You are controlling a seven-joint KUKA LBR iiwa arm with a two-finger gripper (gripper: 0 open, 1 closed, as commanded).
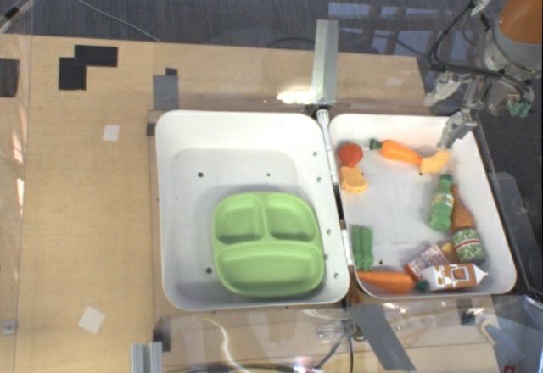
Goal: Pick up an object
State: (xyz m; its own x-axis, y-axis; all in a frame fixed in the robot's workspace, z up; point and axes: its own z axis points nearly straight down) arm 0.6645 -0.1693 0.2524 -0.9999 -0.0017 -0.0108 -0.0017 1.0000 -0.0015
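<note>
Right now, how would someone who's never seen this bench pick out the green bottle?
Look in the right-hand white bin, the one crowded with toy food. Against its right wall, about halfway down, the green bottle stands out beside a brown bottle. It is the only bright green bottle; the other green item, a ridged vegetable, lies by the divider.

The tool [456,127] hangs over the right bin [496,219], near a carrot [399,152].

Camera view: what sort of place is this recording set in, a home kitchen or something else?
Likely a robotics lab bench, not a kitchen: two white bins sit on a wooden bench with black marker tape, toy food such as a plastic carrot lies in the right bin, and the gripper hangs above.
</note>
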